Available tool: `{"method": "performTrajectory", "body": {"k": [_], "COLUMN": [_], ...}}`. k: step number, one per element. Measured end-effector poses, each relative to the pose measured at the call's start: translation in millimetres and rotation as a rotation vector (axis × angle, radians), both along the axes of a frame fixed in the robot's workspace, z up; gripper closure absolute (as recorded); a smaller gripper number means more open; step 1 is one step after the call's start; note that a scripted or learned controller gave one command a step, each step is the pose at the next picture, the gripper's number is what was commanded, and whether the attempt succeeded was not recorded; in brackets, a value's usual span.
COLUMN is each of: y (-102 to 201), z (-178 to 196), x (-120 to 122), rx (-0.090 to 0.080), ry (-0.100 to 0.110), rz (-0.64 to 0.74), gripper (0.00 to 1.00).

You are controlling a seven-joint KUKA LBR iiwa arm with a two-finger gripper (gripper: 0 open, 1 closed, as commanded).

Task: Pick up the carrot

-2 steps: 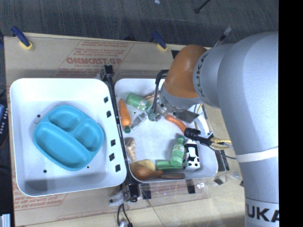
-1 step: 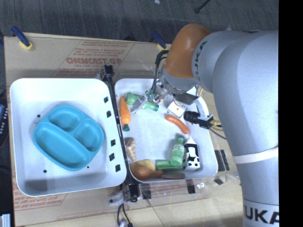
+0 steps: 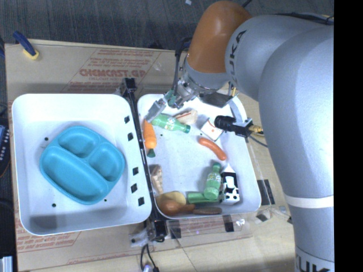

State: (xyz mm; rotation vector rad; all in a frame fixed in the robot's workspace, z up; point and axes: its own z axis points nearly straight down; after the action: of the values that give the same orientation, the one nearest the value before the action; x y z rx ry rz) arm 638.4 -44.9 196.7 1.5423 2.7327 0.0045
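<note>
Looking down at the bench, we use the right bin (image 3: 249, 169) as our landmark. We see the carrot (image 3: 149, 137) lying inside it against its left wall, orange body upright in the view with a small green stub at its lower end, just below the left tip of a green bottle (image 3: 171, 123) that lies across the bin's upper part. The gripper (image 3: 163, 103) hangs over the bin's upper-left corner, above the carrot and beside the bottle; nothing sits between its fingers, though how wide they stand we cannot tell at this angle. We judge the task as barely begun: the carrot rests on the bin floor, ungrasped, so the descent, the closing and the lift are all left. The spot looks awkward, since the wall crowds 1 side of the carrot and the bottle lies close above it. Elsewhere in the right bin we count a sausage (image 3: 212, 148) near its middle, a second green bottle (image 3: 213, 181) lower right, a black-and-white carton (image 3: 229, 187) beside that, and brownish food pieces along its lower edge. Left of the right bin, touching it, sits the left bin (image 3: 22, 152) holding a blue divided plate (image 3: 83, 163). Both bins rest on brown cardboard (image 3: 108, 67), with dark floor beyond its upper edge.
</note>
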Motion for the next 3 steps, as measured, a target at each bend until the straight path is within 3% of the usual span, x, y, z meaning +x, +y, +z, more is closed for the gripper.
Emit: {"method": "performTrajectory", "body": {"k": [1, 2, 3], "y": [6.8, 32.0, 27.2], "z": [-3.7, -3.8, -4.9], "x": [8.6, 18.8, -51.2], "rx": [-0.003, -0.002, -0.002], "ry": [0.004, 0.004, 0.011], "rz": [-0.048, -0.317, -0.113], "gripper": [0.0, 0.0, 0.0]}}
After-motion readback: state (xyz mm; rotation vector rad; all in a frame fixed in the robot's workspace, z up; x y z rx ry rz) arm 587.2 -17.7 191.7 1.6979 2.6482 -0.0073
